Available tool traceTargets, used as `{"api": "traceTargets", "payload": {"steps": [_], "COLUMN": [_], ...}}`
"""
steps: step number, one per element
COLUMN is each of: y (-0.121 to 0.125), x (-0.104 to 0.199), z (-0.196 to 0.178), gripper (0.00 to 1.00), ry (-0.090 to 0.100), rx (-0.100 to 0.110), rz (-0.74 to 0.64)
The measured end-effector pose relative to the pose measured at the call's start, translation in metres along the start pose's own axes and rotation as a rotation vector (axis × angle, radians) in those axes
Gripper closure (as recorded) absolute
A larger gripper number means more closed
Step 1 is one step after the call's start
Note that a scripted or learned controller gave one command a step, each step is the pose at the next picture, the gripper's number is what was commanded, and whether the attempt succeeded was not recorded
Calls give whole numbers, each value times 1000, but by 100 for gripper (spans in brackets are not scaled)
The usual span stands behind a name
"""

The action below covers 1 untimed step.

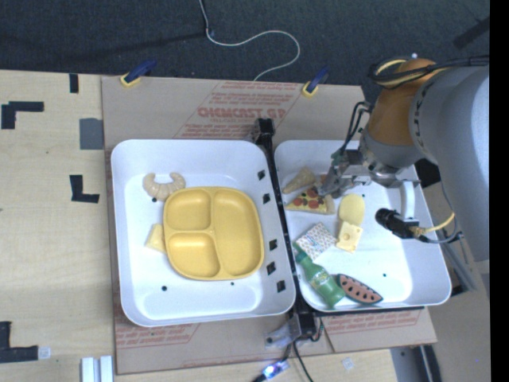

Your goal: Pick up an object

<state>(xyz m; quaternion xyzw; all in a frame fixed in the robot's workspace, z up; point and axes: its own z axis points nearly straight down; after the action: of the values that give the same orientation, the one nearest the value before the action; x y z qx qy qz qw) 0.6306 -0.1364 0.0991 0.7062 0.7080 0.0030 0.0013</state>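
Left bin (131,213): croissant (162,185), yellow divided plate (213,232), yellow wedge (154,237) at its left edge. Right bin (413,285): pizza slice (310,203), green bottle (319,278), waffle (316,239), cheese (348,235), watermelon slice (359,289). Jaws (332,183) were low beside the pizza slice; whether open or closed could not be told.

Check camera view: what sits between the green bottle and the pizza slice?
The checkered cracker lies between green bottle and pizza slice, in the camera view.
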Motion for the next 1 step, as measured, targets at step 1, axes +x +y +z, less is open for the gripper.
{"api": "traceTargets", "payload": {"steps": [1], "y": [0], "x": [-3], "z": [-43], "gripper": [100], "ry": [-3], "rx": [4], "rz": [2]}}
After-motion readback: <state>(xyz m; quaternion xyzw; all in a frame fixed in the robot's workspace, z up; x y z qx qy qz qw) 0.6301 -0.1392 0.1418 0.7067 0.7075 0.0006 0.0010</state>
